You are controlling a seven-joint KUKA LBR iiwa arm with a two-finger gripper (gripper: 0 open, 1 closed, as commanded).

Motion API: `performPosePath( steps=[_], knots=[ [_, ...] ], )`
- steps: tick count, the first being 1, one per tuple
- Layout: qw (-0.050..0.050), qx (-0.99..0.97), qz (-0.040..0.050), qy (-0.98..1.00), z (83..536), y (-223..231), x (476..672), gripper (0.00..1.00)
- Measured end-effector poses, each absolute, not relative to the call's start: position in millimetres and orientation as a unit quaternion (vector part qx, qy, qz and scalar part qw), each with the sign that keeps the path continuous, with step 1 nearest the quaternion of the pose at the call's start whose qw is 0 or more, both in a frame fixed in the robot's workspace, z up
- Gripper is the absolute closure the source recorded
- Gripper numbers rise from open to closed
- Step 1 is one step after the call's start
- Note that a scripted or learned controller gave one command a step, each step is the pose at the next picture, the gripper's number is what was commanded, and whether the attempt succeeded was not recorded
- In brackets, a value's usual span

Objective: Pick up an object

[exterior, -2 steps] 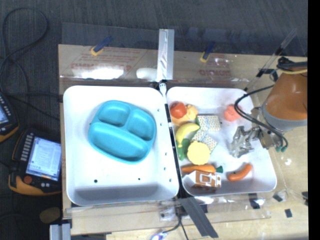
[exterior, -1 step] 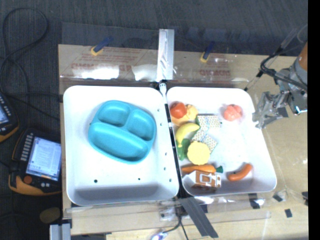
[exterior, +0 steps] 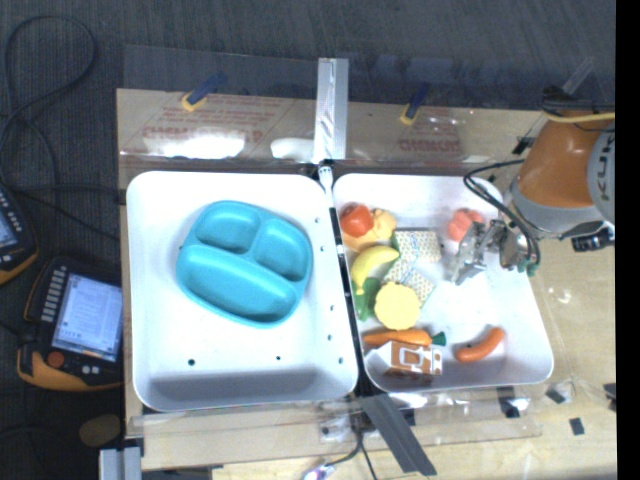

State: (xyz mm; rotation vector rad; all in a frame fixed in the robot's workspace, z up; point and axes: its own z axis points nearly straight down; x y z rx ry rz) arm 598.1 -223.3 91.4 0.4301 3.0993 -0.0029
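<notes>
My gripper (exterior: 476,256) hangs low over the right side of the right bin (exterior: 520,308), open, with only bare white floor between its fingers. A salmon-pink toy (exterior: 460,224) lies just to its upper left, apart from it. Left of the gripper lies a patterned packet (exterior: 416,251). Further left are a red tomato (exterior: 355,219), a yellow banana (exterior: 372,262) and a yellow round piece (exterior: 397,306). Near the front lie a carrot (exterior: 395,337), an orange-and-white box (exterior: 415,360) and a red sausage (exterior: 478,344).
The left bin (exterior: 160,368) holds a blue divided plate (exterior: 245,259). A divider wall (exterior: 338,278) separates the bins. The orange-banded arm (exterior: 560,173) comes in over the right bin's far right corner. A tablet (exterior: 80,313) sits off the bench at left.
</notes>
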Motion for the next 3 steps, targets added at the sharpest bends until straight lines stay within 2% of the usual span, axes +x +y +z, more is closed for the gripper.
performPosePath(
  steps=[1, 2, 3],
  knots=[
    [0.007, 0.165, -0.0009, 0.986, 90.9, -223.6, 633.7, 1.00],
    [0.002, -0.061, -0.0007, 0.998, 129.6, -222.5, 643.5, 1.00],
    [0.005, -0.061, -0.0012, 0.998, 140.0, -221.6, 645.0, 1.00]
  ],
)
